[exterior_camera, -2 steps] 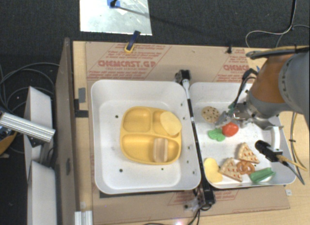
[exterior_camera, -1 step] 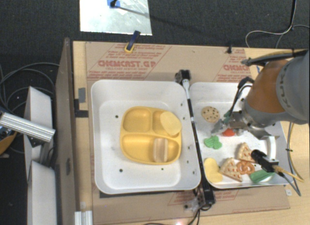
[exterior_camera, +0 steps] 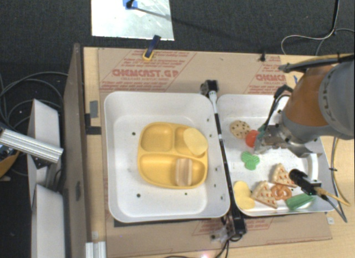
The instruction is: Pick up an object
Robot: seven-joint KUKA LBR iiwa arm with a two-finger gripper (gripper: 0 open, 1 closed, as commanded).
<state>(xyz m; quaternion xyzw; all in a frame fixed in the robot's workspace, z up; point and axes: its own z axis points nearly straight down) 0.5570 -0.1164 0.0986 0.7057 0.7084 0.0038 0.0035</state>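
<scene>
**A:** Where was your gripper at that moment?

**B:** My gripper (exterior_camera: 262,140) was low in the right bin (exterior_camera: 244,104), on the side nearer the left bin (exterior_camera: 127,112). It was right against a small red piece (exterior_camera: 252,138), touching it or very nearly. I could not tell whether it was wide or narrow, because my own wrist blocked the camera's view.

**A:** So you had the red piece?

**B:** I couldn't claim that. It looked to be lying on the bin floor at the gripper's edge.

**A:** What lay around it?

**B:** A cookie (exterior_camera: 239,128) was just beside it toward the back, and a green piece (exterior_camera: 250,160) was near it toward the front. Farther forward were a wedge (exterior_camera: 282,175) and a yellow piece (exterior_camera: 242,193). The yellow plate (exterior_camera: 152,168) sat in the left bin, well apart.

**A:** What could have gone wrong from there?

**B:** I judged three risks:
- If I was off-centre, closing would have pushed the red piece sideways toward the cookie rather than pinching it.
- The piece looked small and rounded, so it might have squirted out of a shallow grip.
- With neighbours that close, I might have caught the cookie's edge as well and come up with nothing.
</scene>
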